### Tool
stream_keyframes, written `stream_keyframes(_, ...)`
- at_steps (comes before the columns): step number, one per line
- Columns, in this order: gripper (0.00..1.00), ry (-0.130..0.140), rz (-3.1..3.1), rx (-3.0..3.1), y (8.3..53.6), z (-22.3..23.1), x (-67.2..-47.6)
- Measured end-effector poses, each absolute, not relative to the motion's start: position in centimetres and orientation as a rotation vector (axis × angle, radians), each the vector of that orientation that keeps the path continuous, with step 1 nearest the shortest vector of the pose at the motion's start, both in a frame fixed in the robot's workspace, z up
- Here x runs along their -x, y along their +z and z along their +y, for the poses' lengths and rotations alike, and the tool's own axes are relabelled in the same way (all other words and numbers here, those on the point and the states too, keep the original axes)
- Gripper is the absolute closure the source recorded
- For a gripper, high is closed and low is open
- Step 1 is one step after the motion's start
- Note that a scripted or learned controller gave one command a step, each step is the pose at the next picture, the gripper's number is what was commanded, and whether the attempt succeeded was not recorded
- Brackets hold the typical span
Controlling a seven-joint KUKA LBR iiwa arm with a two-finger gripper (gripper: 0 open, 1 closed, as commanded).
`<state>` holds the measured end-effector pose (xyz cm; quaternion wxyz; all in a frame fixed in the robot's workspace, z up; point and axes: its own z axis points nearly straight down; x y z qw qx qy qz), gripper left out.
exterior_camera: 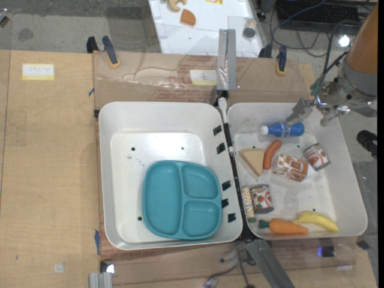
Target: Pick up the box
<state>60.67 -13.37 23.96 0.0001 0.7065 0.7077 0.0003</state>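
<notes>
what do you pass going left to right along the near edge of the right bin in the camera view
box → carrot → banana

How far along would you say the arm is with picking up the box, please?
Nothing looks done yet: the red and white patterned carton box lies flat in the right white bin, beside the sausage. In hand: the two-finger gripper hovers open above the bin's far end, near the blue bottle, holding nothing. Left: descending, gripping and lifting.
</notes>
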Motion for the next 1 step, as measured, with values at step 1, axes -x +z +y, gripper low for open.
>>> stream_keyframes(1,0.0,0.0,2.157,-2.284,16.75,-10.54,-55.8)
